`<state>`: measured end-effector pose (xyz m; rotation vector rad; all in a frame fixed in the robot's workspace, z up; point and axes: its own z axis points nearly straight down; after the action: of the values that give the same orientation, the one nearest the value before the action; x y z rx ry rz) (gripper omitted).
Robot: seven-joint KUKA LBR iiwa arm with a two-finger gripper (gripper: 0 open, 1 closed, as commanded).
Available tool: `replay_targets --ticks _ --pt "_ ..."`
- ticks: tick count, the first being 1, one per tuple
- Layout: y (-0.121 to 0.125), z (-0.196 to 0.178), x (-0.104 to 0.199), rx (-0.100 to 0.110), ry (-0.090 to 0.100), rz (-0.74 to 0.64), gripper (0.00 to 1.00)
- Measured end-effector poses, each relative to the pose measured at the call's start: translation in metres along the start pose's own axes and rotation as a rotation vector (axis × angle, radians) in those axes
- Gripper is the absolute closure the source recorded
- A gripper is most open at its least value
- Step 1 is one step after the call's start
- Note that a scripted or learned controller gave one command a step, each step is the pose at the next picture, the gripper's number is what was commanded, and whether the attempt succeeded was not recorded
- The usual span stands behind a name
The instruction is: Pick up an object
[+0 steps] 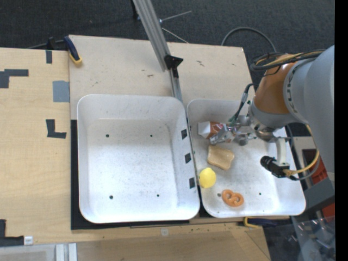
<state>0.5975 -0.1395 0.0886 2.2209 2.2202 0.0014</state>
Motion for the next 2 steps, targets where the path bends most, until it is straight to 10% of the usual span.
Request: replay_targets --ticks 1,2 --pt "0.001 -0.012 0.0 -0.001 -0.001 -0.002 1.0" --pt "-0.004 -0.061 -0.007 -0.001 -0.001 -0.001 1.0"
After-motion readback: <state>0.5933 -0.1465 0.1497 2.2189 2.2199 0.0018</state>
